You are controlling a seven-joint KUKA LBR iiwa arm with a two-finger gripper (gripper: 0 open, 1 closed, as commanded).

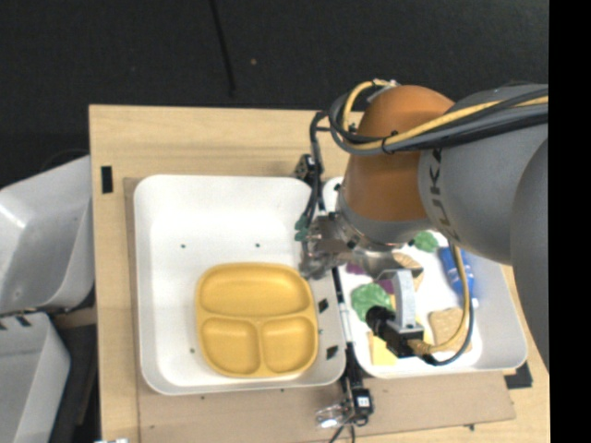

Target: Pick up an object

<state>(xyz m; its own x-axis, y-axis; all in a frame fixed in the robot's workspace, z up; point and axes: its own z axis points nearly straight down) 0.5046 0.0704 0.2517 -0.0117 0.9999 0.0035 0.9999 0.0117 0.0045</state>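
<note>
Background: dark floor [138, 35] behind a pale wooden bench [203, 137]; the one camera looks down on it at a slant.
Left bin [148, 275]: white and shallow, bare along its 12 o'clock half.
Yellow divided tray [257, 319]: flat in the left bin toward 5 o'clock, one long compartment at its 12 o'clock side and two smaller ones at 6 o'clock; its 3 o'clock edge is near the bin wall.
Right bin [503, 330]: white, much of it covered by my arm [397, 173], which comes in from 3 o'clock.
My gripper [319, 247]: low over the strip where the two bins meet, at 12 to 1 o'clock of the tray, close to its corner; whether it touches, I cannot tell.
My grip: I cannot tell whether it is spread or closed, and I see nothing caught in it.
Green piece [369, 295]: in the right bin at about 8 o'clock, just at 4 o'clock of my gripper, apart from it.
Second green piece [427, 242]: toward the bin's middle, partly under my wrist.
Blue item [459, 268]: long, at 3 o'clock of the second green piece.
Purple item [406, 293]: just at 3 o'clock of the first green piece.
Yellow flat piece [381, 351]: at the bin's 7 o'clock corner.
Tan piece [446, 322]: at 6 o'clock in the bin, near the front wall.
</note>
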